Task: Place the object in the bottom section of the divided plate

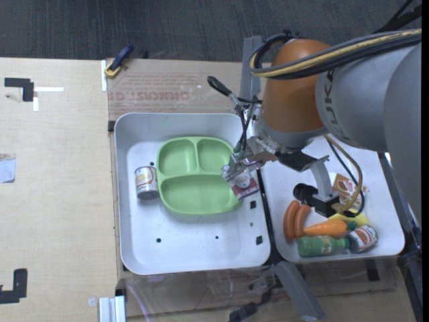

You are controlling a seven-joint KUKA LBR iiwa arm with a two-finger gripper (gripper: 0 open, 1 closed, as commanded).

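Green plastic, moulded into a divided plate (196,174) with two small upper sections and one wide lower one, lies in the left shallow white bin (181,253). A small silver tin can (145,182) lies on its side just beside the plate's left rim. At the plate's right rim, the tool (239,170) of the grey arm with the orange band (301,92) hangs low, and a small red and silver packet-like object (244,186) sits right beneath its tip, over the bin floor and overlapping the plate's right edge. The metal parts and the packet blur together there, so whether the tool is apart, together or clamped on the packet cannot be told.

The relation that matters is short: the wide bottom section lies directly to the left of the packet and the tool, touching or nearly so, with only the plate's raised rim between. The packet's long axis seems to run from upper left to lower right, though it is too small to be sure. I judge the task to be near its end, with a small leftward carry over the rim left; the risk is the packet catching on that rim or slipping off outside it.

The right white bin (395,243) holds toy carrots (315,227), a green bottle (322,246) and other small packages.
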